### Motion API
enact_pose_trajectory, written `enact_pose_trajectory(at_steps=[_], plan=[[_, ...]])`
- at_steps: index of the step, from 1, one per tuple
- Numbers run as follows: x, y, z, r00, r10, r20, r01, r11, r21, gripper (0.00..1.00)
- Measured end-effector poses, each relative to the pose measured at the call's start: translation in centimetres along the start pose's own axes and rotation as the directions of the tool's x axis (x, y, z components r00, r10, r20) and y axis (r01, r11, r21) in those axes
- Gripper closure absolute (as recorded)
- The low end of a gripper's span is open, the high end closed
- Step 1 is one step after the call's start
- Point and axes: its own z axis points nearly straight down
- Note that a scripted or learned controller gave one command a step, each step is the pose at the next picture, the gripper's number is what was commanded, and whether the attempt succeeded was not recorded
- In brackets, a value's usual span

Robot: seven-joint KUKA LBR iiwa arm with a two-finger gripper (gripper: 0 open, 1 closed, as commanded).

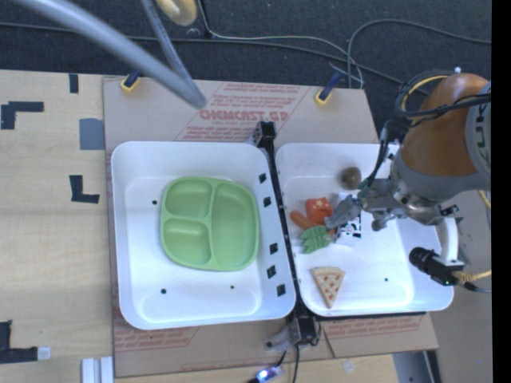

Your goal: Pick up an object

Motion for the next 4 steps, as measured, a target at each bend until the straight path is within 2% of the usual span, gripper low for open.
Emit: enact_pose_trajectory(at_steps=[1, 3, 4], plan=[[0.0, 0.3, -0.6, 1.000, -0.003, 0.001, 0.003, 1.000, -0.012, 0.00], [0.0, -1.3, 9.3, 1.000, -0.002, 0.001, 0.002, 1.000, -0.007, 0.00], [0.0, -1.2, 12.5, 1.000, -0.002, 0.003, 0.003, 1.000, -0.013, 0.00]])
